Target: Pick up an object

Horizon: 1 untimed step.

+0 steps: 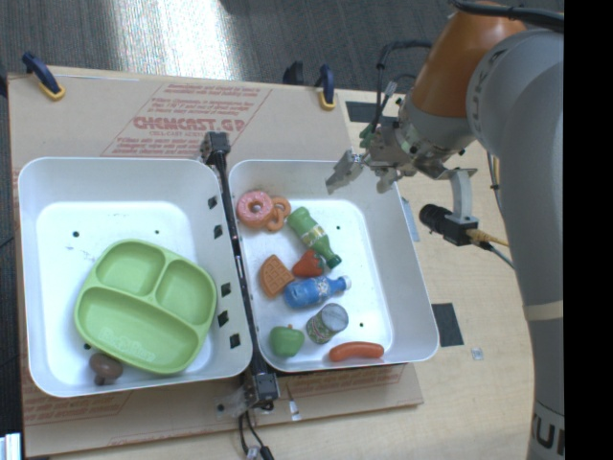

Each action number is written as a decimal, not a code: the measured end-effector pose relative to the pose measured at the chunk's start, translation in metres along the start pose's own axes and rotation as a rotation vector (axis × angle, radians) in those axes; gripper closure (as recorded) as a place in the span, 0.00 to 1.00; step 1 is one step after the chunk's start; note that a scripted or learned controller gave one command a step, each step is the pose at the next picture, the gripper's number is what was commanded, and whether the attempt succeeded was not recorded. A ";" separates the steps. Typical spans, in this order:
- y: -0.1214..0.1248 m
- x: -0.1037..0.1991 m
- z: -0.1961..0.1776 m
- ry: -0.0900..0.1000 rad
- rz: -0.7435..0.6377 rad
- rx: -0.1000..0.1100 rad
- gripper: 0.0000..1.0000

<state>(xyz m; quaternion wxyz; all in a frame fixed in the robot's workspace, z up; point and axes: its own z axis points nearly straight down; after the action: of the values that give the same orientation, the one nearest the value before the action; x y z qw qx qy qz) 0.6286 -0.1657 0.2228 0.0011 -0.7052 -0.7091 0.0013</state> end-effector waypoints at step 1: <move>-0.009 0.028 0.132 0.000 -0.002 0.001 0.00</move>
<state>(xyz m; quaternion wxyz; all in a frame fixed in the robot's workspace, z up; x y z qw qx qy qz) 0.6192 -0.1379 0.0912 0.0016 -0.7043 -0.7098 0.0016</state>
